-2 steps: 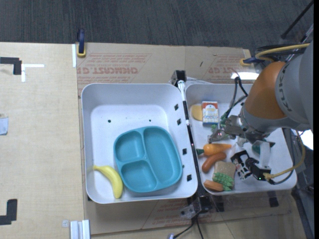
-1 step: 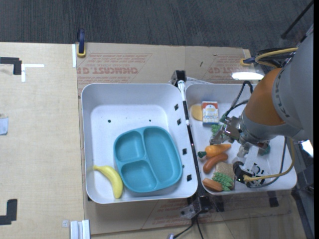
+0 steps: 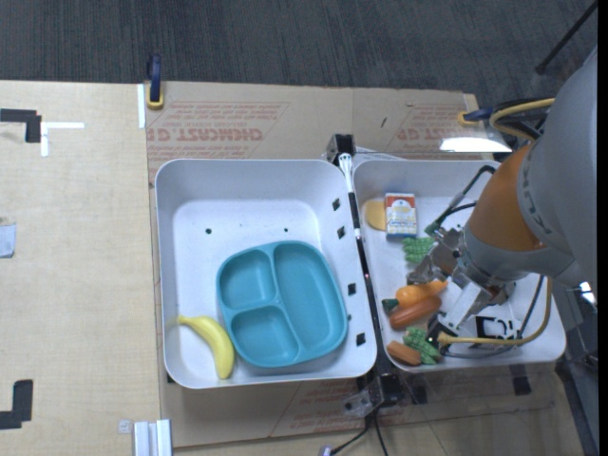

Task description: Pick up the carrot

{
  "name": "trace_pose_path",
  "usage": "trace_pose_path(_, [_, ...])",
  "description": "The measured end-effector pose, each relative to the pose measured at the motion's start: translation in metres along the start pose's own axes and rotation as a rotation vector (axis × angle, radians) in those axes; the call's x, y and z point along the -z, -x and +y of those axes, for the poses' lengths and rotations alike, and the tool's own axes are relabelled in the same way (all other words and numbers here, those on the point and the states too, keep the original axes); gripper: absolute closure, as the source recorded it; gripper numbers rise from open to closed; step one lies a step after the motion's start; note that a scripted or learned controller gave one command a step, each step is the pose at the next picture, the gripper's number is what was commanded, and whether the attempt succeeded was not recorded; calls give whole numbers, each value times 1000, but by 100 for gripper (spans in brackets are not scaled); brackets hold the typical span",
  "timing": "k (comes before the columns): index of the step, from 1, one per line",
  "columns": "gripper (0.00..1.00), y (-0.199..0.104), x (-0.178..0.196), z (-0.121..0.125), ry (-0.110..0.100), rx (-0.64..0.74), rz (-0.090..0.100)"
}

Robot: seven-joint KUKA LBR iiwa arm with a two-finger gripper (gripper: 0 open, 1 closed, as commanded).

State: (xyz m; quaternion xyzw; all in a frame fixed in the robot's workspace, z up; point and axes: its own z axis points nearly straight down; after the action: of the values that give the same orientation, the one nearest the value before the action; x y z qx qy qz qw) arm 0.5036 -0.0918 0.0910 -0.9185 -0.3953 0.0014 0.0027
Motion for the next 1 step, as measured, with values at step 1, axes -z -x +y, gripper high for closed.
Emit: trace_pose_path(1, [0,14,1,-14,3,-170,5])
